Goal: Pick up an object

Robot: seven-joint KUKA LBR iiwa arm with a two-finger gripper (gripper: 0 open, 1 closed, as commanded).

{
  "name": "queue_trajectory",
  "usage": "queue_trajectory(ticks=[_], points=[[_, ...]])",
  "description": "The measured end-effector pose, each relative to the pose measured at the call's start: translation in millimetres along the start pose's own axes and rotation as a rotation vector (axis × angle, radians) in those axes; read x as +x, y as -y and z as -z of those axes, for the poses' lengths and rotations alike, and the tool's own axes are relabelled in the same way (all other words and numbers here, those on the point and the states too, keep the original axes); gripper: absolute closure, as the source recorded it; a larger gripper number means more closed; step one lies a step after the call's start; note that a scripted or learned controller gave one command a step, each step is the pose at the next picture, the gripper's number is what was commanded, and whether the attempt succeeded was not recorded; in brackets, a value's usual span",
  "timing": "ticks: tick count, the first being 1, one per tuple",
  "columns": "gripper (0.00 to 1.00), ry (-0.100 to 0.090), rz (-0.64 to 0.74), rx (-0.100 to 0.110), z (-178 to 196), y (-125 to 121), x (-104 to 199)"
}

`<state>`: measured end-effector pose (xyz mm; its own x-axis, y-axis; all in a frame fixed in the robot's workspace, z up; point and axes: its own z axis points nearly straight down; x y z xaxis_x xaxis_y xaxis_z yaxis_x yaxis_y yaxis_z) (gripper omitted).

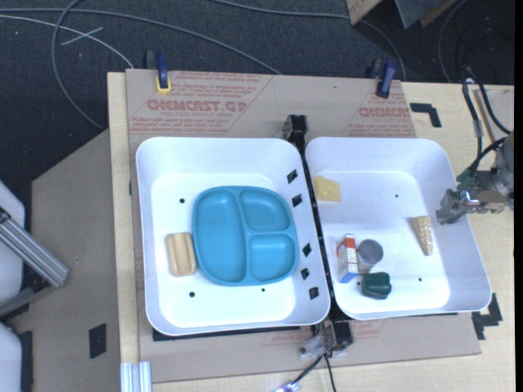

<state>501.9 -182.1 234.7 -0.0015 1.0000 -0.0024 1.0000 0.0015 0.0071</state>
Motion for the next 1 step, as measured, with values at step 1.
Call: queue_trajectory(ticks=[1], points=[[1.0,-0.003,0.004,0.005,7.8,-21.5,50.7]])
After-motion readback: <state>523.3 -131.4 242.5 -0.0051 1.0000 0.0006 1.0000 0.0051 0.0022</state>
